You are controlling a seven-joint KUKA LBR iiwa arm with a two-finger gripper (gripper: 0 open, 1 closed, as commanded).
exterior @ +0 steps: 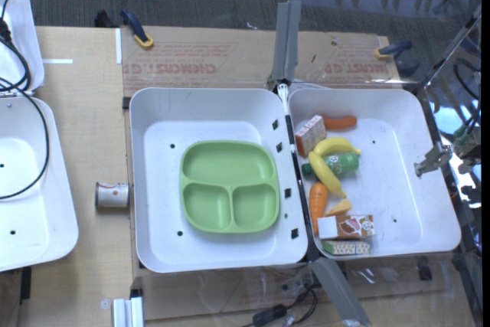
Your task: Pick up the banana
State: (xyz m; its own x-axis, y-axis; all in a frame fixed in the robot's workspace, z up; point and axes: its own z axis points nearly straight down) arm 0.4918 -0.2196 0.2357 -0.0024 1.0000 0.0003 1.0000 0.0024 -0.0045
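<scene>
Inside right bin (406,165), banana (328,165) across green bottle (342,162), carrot (318,201) below, carton (309,135) above, claw state unclear.

Only readable thing is the red print on the cardboard sheet (207,57) at 12 o'clock behind the bins, mirrored/upside down, looks like "CHEMCZT". The snack boxes' labels are too tiny to read.

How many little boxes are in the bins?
2. One small box stands at the top of the right bin, beside the banana; another box lies near its bottom edge. More may be hidden.
</scene>
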